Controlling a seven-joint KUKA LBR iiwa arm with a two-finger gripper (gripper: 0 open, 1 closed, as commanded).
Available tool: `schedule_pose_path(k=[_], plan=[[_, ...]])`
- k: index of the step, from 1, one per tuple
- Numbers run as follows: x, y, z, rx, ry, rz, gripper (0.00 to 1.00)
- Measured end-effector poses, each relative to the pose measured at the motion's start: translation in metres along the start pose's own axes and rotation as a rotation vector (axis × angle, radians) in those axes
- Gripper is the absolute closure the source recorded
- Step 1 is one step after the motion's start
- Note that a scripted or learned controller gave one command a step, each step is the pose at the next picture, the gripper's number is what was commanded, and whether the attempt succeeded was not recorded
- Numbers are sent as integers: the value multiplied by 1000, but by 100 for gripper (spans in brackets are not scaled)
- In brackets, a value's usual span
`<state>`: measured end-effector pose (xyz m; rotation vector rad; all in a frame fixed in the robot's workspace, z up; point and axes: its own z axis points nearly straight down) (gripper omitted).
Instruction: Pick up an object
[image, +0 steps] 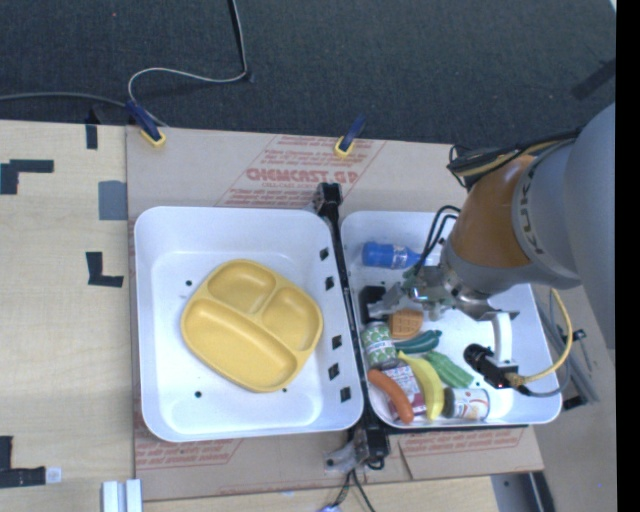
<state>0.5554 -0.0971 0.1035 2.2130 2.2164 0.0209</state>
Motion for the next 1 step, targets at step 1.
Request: schedule_pose_path(k=[1], plan=[[-4, 75, 20, 15, -4, 0, 0]])
